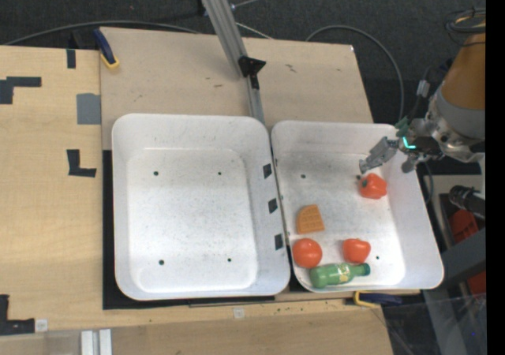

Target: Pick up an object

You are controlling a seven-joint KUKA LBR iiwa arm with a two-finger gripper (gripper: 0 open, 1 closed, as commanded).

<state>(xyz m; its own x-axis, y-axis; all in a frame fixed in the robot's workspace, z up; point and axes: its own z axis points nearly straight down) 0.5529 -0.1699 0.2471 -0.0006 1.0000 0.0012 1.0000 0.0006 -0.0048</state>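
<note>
You have the grey arm with its orange band [465, 77] coming in from the right, cut off by the frame so that you see little beyond its wrist. Its two-finger gripper [388, 156] hangs over the upper right part of the right-hand shallow white bin [410, 267]. One dark finger [377, 156] juts left and down; the other is mixed up with the wrist housing, so you cannot tell how wide the hand stands. Nothing is seen between the fingers.

Just below that finger tip lies a small red rounded toy [372, 186]; whether the two touch is too fine to make out. Lower in the same bin you find an orange waffle-textured square piece [309, 219], a red tomato-like ball [307, 252], another red rounded piece [357, 250], and a green bottle lying on its side [339, 273] against the near wall. The left-hand white bin [126, 188] sits beside it, their rims touching. A slanted metal pole [225, 18] crosses the bench [47, 188] behind them.
</note>
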